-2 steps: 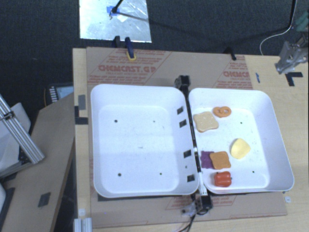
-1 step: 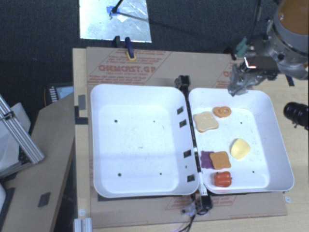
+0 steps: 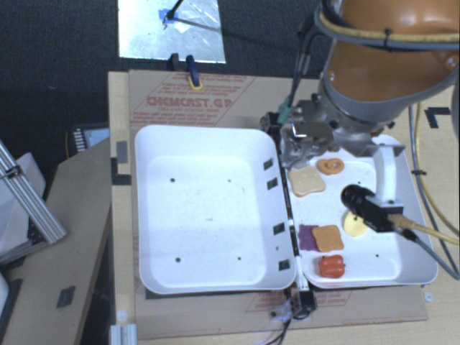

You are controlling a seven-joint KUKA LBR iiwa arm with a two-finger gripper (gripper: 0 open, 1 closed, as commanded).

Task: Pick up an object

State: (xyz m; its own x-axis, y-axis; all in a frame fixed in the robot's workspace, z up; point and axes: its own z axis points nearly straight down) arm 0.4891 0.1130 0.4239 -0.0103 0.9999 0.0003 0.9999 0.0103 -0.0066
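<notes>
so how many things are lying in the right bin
6: round orange piece, tan slice, yellow piece, purple piece, orange square, red pepper-like piece. The arm may hide more.

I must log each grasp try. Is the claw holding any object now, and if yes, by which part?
It cannot be told. The claw is low at the far left corner of the right bin, hidden beneath the arm's wrist; no object shows in it.
</notes>
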